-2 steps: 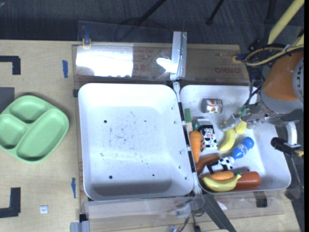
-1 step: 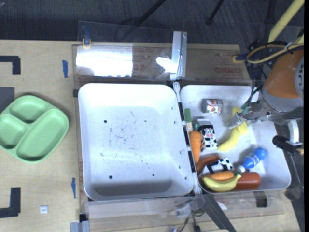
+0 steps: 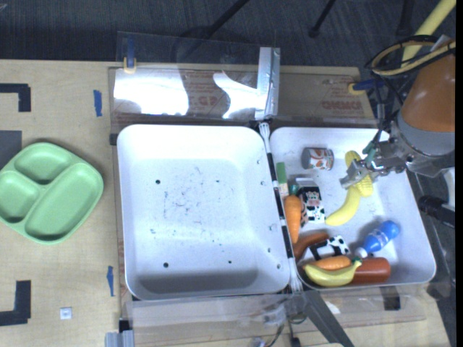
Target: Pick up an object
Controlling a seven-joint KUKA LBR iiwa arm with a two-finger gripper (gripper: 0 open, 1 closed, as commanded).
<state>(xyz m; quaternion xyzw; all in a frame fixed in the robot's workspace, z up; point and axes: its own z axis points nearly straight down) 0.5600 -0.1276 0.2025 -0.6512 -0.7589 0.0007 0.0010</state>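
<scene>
1. The jaws (image 3: pixel 364 166) hang low over the upper part of the right bin (image 3: pixel 423 248), at the end of the grey arm (image 3: pixel 427 114) with its orange band, which enters from the right. How far they stand open cannot be told at this angle, nor whether they grip anything.
2. A yellow banana (image 3: pixel 349 207) lies directly under the jaws, its upper tip touching or just beneath them; contact cannot be confirmed.
3. Just left of the jaws, a small silver can (image 3: pixel 317 157) lies on its side near the bin's top wall.
4. Farther down, a blue bottle (image 3: pixel 380 237) rests near the right wall.
5. Along the left wall sit an orange carrot (image 3: pixel 292 215), a black-and-white patterned item (image 3: pixel 312 203) and a green marker (image 3: pixel 281 172).
6. At the bottom edge, a second banana (image 3: pixel 331 273), a red sausage-shaped toy (image 3: pixel 370 269) and a small cow-patterned figure (image 3: pixel 336 246) crowd together.
7. The left bin (image 3: pixel 145 266) adjoins the right one on the wooden tabletop (image 3: pixel 58 266).
8. A green divided plate (image 3: pixel 48 191) sits well apart at far left.
</scene>
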